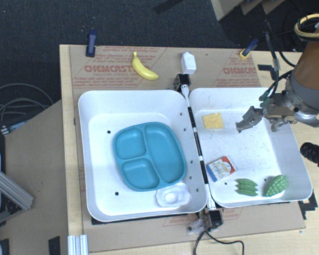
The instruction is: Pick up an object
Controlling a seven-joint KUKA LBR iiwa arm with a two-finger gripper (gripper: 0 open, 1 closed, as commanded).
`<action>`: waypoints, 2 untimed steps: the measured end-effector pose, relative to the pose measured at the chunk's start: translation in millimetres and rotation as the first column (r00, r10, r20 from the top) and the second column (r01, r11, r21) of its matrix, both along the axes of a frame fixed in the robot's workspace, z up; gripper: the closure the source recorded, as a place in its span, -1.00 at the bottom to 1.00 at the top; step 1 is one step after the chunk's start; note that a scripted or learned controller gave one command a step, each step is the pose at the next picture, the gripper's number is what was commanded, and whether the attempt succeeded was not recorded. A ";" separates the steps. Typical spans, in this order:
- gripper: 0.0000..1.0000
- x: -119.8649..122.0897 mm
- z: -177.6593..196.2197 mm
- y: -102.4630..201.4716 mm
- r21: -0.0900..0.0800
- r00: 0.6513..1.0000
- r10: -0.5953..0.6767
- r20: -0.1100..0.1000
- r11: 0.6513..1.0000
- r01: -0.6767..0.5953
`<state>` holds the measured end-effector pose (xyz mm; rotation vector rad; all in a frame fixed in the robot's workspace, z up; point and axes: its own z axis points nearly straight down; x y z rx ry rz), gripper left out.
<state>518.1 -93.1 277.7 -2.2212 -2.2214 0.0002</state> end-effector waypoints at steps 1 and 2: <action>-1.00 20.7 -135.5 -2.2 0.001 1.000 -0.001 -0.003 1.000 0.001; -1.00 -20.5 -181.9 1.8 0.001 1.000 -0.001 0.001 1.000 0.001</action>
